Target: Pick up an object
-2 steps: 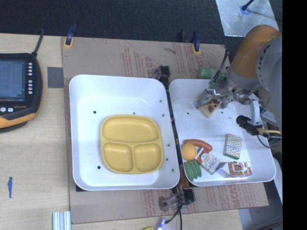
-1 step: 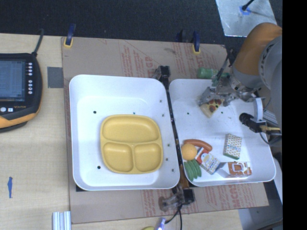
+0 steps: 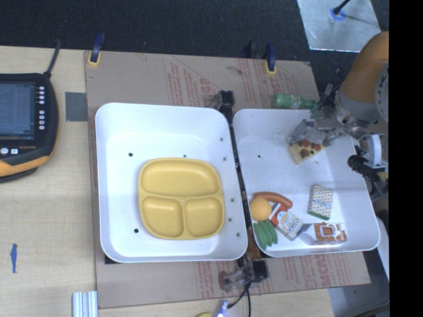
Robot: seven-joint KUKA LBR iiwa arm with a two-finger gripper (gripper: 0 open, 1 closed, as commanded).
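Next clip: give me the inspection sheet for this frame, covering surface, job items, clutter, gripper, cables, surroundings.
Surface: cardboard sheet on a bench, bearing left bin and right bin.
Job's things: right bin holds pizza slice, sausage, yellow fruit, green pods, green-checked packet, two small cartons.
Clutter: yellow divided tray in left bin; green bottle behind right bin.
Grippers: gripper just above pizza slice; finger state unclear.
Cables: one at front edge.
Surroundings: teach pendant at left; clamps.
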